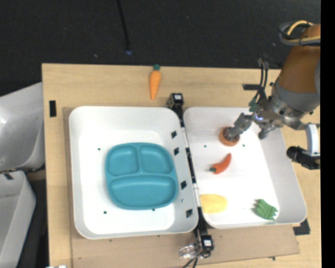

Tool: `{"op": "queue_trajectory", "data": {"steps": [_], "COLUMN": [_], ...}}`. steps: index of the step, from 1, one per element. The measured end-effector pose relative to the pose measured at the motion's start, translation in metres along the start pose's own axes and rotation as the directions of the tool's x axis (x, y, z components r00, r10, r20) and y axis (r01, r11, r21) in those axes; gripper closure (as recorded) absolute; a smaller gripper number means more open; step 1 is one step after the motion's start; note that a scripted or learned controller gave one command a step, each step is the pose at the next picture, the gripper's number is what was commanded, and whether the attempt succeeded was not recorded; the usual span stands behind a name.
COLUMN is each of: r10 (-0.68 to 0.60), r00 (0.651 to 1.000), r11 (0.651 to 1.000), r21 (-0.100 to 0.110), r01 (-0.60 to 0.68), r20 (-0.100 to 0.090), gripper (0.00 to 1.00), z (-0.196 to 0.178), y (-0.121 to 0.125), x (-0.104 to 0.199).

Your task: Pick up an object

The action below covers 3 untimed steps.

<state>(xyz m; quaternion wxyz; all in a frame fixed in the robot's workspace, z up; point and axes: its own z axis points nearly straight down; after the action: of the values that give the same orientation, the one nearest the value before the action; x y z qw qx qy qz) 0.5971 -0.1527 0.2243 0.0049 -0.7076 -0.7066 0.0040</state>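
A divided plate (pixel 140 175) lies in the left bin (pixel 81 166); a carrot (pixel 154 82) behind.

You are seeing the gripper (pixel 241 126) covering part of the small brown object (pixel 230 138); its finger state is unreadable, and the arm (pixel 299 77) is running past the frame edge

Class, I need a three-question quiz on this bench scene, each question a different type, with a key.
1. True or false: the blue divided plate lies in the left bin.
2. Which toy lies on the bench outside both bins? A) carrot B) red chili C) yellow lemon
3. Name the item at the gripper.

Key: 1 true; 2 A; 3 the round brown object.
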Motion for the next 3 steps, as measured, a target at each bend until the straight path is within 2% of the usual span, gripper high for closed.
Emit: {"op": "queue_trajectory", "data": {"steps": [1, 3], "r10": [-0.002, 0.000], "r00": [1.000, 1.000], "r11": [1.000, 1.000], "r21": [-0.014, -0.008], "r01": [0.002, 0.000], "r20": [0.001, 0.002], "gripper": [0.00, 0.00], "z": [-0.008, 0.092], "y": [0.003, -0.008], "x": [0.000, -0.001]}}
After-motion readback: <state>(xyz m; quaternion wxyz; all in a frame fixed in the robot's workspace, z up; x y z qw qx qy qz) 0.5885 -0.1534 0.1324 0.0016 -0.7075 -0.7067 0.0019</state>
